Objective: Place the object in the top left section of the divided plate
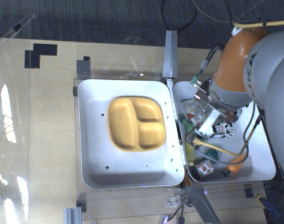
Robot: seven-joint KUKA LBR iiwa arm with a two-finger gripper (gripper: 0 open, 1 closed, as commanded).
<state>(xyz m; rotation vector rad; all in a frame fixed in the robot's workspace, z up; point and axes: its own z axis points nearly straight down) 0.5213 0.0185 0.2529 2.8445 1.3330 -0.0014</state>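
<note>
A yellow divided plate [136, 123] lies in the middle of the left white bin [93, 139]. It has one long section on its left and two smaller ones on its right, and nothing lies in them. My gripper [203, 125] is down in the right bin [263, 167], among a heap of small objects near that bin's left wall. The grey arm with its orange band [235, 64] covers the bin's upper part. Clutter hides what lies right under the gripper.
The right bin holds several small items: a yellow stick-like piece [217, 148], an orange piece [238, 160], a small red and white object [204, 168] and green bits [188, 120]. A metal divider [177, 125] separates the bins. Cables loop behind the bench.
</note>
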